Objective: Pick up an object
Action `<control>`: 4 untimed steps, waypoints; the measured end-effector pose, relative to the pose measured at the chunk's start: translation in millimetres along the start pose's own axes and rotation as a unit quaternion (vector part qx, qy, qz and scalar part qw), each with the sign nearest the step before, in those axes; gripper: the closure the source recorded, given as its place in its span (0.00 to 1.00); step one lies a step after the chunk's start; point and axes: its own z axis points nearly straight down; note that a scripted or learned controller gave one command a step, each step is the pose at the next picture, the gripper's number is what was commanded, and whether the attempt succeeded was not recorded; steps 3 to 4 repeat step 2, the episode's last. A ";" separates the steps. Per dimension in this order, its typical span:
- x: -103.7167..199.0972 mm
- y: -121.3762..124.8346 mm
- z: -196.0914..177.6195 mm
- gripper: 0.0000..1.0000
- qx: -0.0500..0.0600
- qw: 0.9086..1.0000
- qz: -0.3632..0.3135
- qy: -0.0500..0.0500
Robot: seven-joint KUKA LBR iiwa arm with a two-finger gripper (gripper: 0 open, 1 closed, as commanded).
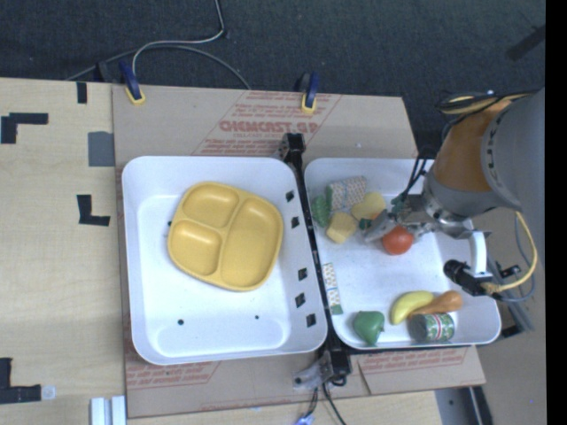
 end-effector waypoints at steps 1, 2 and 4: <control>0.1 0.5 -10.5 1.00 0.000 1.000 0.000 0.000; 136.3 49.5 -98.9 1.00 0.001 1.000 -0.003 0.004; 136.3 49.5 -98.9 1.00 0.001 1.000 -0.003 0.004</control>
